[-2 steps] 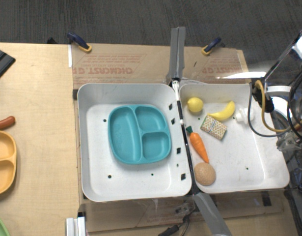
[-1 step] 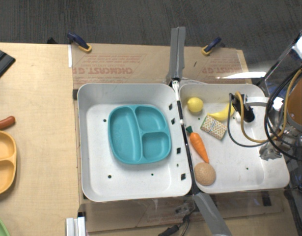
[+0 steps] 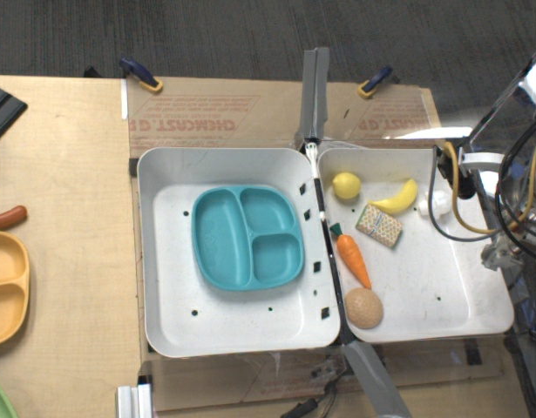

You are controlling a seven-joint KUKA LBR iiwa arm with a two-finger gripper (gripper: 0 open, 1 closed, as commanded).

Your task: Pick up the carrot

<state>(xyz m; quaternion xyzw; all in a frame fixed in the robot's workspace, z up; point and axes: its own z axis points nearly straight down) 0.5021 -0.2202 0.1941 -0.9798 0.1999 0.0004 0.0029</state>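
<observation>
The carrot (image 3: 354,260), orange with a small green top, lies slantwise in the right bin (image 3: 442,316) close to its left wall, green end pointing up-left. The arm's end with the gripper (image 3: 501,252) hangs among black cables at the bin's right rim, well to the right of the carrot and apart from it. Nothing shows in its grasp.
Around the carrot lie a lemon (image 3: 346,185), a banana (image 3: 396,198), a patterned block (image 3: 379,225) and a tan ball (image 3: 363,308) just below its tip. The left bin (image 3: 163,320) holds a teal divided plate (image 3: 247,236). An orange plate (image 3: 4,290) sits far left.
</observation>
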